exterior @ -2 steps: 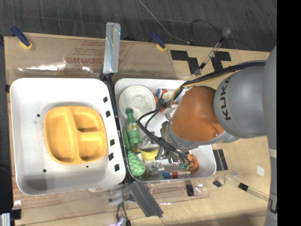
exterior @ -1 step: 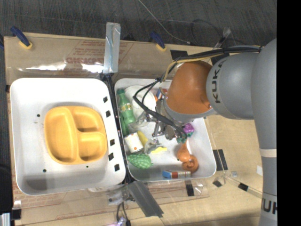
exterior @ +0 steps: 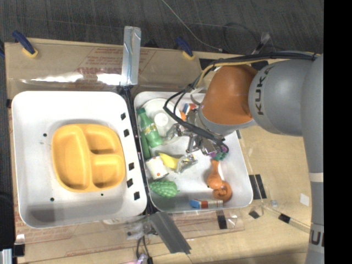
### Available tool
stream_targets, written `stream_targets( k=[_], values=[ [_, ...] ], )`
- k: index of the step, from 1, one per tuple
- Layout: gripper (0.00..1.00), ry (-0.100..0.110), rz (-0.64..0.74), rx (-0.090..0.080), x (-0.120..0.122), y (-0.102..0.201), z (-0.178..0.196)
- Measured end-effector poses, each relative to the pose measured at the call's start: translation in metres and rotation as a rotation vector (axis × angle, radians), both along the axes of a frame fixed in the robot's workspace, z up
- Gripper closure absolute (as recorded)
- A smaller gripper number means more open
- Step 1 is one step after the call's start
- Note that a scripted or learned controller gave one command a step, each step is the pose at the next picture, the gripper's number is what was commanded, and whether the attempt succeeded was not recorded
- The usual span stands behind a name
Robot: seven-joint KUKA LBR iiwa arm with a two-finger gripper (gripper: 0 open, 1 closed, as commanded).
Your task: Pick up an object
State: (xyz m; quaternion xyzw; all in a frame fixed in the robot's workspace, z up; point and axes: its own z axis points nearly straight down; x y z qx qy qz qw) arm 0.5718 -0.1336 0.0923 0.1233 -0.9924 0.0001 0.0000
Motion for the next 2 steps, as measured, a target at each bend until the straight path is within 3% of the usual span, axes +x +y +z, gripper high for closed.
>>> stream_targets(
  k=[1, 2],
  values=[
    [0.0, 0.002, -0.223, 0.001, -0.02, -0.025, -0.001],
    [0.0, -0.004, -0.426, 0.0, 0.01, -0.032, 0.041]
  ],
)
